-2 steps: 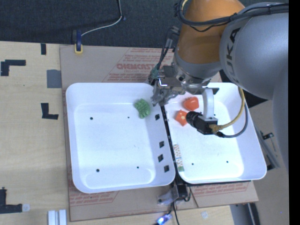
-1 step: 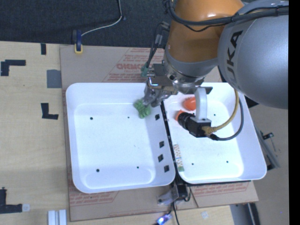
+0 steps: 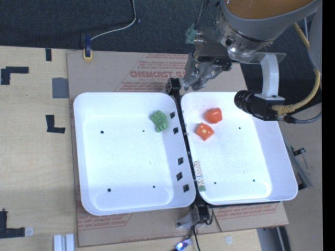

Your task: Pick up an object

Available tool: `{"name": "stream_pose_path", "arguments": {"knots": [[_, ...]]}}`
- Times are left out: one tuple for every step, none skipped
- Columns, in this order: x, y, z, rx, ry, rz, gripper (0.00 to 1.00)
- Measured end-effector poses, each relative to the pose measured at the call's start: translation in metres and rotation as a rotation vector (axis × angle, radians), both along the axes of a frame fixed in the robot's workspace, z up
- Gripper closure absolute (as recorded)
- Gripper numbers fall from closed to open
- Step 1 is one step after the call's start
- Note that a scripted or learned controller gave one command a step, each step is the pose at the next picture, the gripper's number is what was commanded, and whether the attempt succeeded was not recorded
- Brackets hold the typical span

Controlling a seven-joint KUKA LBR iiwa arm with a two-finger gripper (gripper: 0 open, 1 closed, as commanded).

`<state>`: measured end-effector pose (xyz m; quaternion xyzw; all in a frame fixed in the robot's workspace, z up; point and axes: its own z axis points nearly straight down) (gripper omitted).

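A small green lumpy object [image 3: 159, 120] lies in the left bin [image 3: 104, 192], near its upper right corner. Two red-orange pieces rest in the right bin [image 3: 261, 187]: one [image 3: 213, 115] near the upper middle, the other [image 3: 204, 132] just below and left of it. My gripper [image 3: 191, 80] hangs over the back edge where the two bins meet, above and behind all three objects. I see nothing held in it.
Both bins sit on a cardboard sheet [image 3: 131, 72]. Black clips [image 3: 180, 163] run along the seam between them. A black cylinder with yellow cabling [image 3: 259, 106] juts over the right bin's upper right corner. A yellow clamp [image 3: 87, 53] stands at the back left.
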<state>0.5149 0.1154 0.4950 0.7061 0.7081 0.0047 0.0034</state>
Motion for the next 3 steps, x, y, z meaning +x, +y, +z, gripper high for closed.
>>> {"name": "stream_pose_path", "arguments": {"knots": [[0.006, 0.051, -0.139, -0.008, 0.030, 0.002, 1.00], [-0.022, 0.024, -0.165, -0.006, 0.022, -0.004, 1.00], [-0.031, 0.024, -0.142, -0.003, 0.015, -0.001, 1.00]]}}
